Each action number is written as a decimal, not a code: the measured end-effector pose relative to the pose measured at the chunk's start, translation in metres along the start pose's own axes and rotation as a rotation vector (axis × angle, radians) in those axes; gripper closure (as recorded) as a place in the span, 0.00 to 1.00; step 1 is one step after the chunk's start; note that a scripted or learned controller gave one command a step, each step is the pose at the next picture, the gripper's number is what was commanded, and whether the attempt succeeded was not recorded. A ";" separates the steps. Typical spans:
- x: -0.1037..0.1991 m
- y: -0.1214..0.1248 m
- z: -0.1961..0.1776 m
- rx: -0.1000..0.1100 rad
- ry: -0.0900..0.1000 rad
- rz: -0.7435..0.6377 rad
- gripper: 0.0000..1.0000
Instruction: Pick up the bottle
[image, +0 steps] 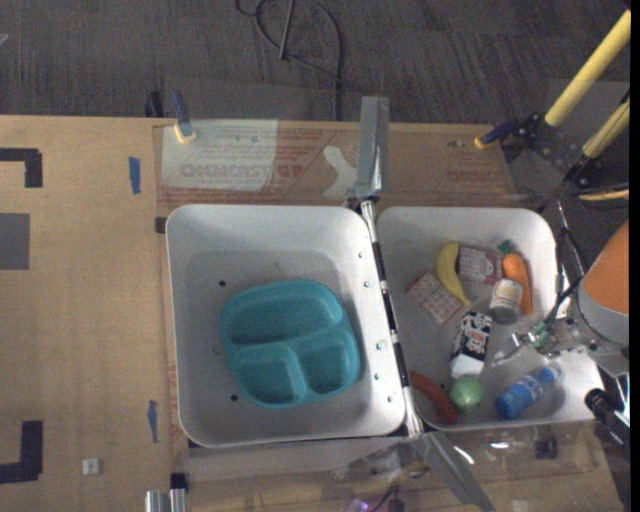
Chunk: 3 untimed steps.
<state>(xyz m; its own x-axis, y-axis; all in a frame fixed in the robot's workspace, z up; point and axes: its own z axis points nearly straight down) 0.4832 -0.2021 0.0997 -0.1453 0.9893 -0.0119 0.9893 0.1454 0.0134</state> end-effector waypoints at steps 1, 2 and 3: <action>-0.001 0.000 -0.010 -0.002 -0.001 0.003 1.00; -0.001 0.000 -0.010 -0.002 -0.001 0.003 0.00; -0.011 -0.003 0.011 0.007 0.012 -0.066 0.00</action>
<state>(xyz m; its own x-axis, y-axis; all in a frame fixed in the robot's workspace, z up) 0.4821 -0.2135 0.0885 -0.2104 0.9776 -0.0004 0.9776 0.2104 0.0058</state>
